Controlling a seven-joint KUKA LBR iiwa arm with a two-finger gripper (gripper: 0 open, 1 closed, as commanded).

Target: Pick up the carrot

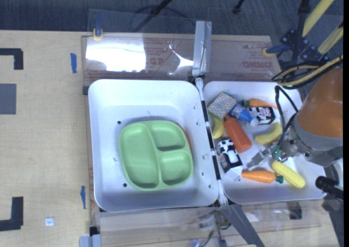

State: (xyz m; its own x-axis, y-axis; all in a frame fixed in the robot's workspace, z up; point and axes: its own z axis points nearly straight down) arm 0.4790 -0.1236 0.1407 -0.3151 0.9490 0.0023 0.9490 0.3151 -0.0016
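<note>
The carrot (259, 175), orange with a small green tip, lies flat near the front of the right bin (305, 194). It points left to right, just left of a yellow corn cob (289, 174). My gripper (268, 156) hangs just above and behind the carrot, at the end of the grey arm with its orange band (327, 110) reaching in from the right. Nothing is visibly held in it.
The right bin also holds a red-orange bottle-shaped toy (238, 134), two bananas (270, 134), a black-and-white cow-print piece (229, 154), a blue item (238, 112) and a patterned box (221, 104). A green divided plate (157, 154) sits in the left bin (109, 104).
</note>
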